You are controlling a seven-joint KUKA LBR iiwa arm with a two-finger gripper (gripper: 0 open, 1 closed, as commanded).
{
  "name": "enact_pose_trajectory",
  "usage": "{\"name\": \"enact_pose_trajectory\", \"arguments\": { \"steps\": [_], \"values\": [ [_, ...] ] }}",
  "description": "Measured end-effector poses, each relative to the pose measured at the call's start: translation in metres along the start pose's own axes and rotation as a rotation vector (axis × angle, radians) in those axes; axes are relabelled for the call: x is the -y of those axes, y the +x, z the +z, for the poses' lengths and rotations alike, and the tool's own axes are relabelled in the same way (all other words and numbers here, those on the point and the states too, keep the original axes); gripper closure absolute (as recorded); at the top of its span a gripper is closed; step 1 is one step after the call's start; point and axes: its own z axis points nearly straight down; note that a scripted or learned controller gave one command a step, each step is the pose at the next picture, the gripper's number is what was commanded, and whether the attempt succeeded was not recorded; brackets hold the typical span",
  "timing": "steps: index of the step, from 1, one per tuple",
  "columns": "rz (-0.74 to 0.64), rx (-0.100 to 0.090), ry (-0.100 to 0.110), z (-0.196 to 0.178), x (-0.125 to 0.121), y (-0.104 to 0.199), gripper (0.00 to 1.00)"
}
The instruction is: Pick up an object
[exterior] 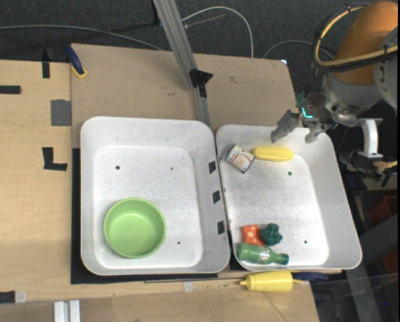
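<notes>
My gripper [296, 131] hangs over the far right corner of the right bin [320, 200], its two fingers spread apart with nothing between them. A yellow corn-like piece [273, 154] lies just below and left of it. Next to that sits a small grey-white can [239, 158] lying tilted. At the bin's near edge lie a green bottle [262, 254], a small orange-red piece [251, 234] and a dark green piece [272, 234].
The left bin [146, 139] holds a light green bowl [135, 227] at its near left. A yellow mustard-like bottle [269, 282] lies on the bench just outside the right bin's near rim. A grey pole [179, 35] slants over the back.
</notes>
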Motion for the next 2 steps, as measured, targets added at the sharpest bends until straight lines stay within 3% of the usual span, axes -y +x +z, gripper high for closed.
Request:
{"name": "enact_pose_trajectory", "arguments": {
  "steps": [1,2],
  "values": [
    [0.001,0.000,0.007,0.065,0.001,-0.002,0.00],
    [0.001,0.000,-0.007,0.104,-0.007,0.002,0.00]
  ]
}}
